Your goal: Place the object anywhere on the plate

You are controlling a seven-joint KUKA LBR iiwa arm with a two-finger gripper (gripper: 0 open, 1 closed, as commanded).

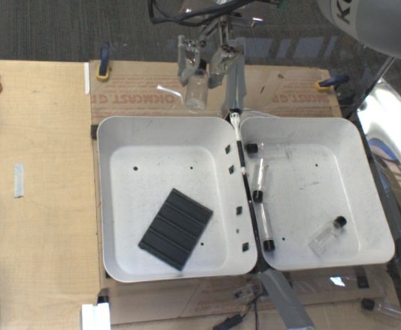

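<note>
Worktop: pale wood, with brown cardboard laid under both bins; dark floor behind.
Left bin: white and shallow, holding a black ribbed plate lying flat and askew near its front.
Right bin: white, holding a small clear vial with a black cap at front right, well apart from the plate.
Pincer: raised behind the bins' far edge, clamped on a clear tube that hangs between its fingers.
</note>
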